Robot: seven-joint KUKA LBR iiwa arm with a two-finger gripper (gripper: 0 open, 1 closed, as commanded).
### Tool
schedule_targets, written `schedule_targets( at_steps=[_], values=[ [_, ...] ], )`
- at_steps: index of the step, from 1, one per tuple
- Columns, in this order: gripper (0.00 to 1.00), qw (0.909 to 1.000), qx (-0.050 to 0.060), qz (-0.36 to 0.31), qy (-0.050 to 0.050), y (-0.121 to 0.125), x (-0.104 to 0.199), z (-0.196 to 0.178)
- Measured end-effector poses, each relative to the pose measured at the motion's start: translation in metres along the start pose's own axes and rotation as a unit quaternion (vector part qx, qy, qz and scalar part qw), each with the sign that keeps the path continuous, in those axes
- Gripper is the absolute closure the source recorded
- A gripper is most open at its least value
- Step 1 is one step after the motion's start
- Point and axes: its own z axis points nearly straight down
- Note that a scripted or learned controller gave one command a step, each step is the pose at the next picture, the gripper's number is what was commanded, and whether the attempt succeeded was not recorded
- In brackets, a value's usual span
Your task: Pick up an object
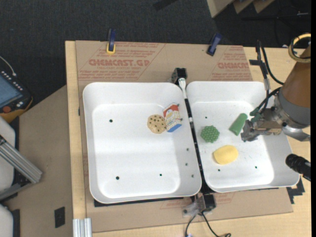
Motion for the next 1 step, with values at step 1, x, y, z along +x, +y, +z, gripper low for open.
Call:
schedule_targets(
  at_steps=[1],
  values=[
    [1.0, 1.0, -0.001, -0.001, -0.001, -0.0009, 0.0769, 0.0107]
  ],
)
